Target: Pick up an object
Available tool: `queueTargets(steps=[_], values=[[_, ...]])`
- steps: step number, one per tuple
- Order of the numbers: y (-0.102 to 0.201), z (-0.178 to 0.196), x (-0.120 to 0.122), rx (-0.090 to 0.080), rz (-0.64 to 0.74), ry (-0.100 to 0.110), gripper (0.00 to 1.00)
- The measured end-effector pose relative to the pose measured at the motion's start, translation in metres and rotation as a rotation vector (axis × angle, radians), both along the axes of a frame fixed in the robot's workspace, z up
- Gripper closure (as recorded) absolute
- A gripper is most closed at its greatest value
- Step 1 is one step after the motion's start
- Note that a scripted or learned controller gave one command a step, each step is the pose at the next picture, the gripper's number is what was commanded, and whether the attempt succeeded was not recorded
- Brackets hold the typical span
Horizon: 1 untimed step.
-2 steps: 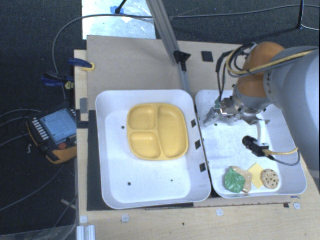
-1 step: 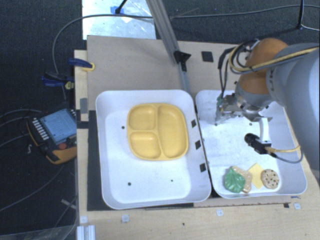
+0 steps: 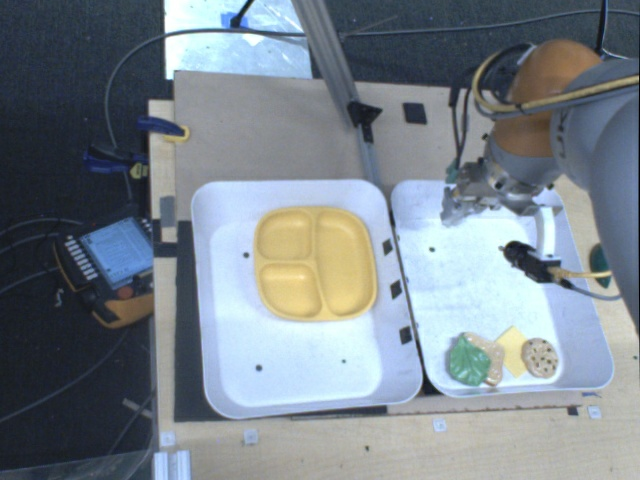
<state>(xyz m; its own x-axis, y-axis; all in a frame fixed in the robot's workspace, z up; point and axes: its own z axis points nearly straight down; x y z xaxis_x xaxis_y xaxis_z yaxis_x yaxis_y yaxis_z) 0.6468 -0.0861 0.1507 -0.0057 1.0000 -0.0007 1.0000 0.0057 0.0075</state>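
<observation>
Three small objects lie in the front corner of the right bin (image 3: 430,298): a green leaf-shaped piece (image 3: 466,360), a yellow wedge (image 3: 513,349) and a round speckled cookie (image 3: 540,357). They touch or nearly touch each other. My gripper (image 3: 458,206) hangs over the far left part of the same bin, well behind the objects, with the orange-banded wrist (image 3: 540,88) above it. Nothing can be seen in the gripper.
A yellow three-compartment plate (image 3: 315,263) rests in the left bin (image 3: 230,348). A black fitting with a yellow cable (image 3: 530,261) hangs over the right bin's middle right. A slanted metal pole (image 3: 335,58) crosses the back. Clamps and a handheld device (image 3: 110,258) lie left of the bench.
</observation>
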Motion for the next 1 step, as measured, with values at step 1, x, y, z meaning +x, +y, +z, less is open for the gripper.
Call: queueTargets(steps=[1], values=[[0.0080, 0.0555, 0.0087, 0.000, 0.001, 0.000, 1.00]])
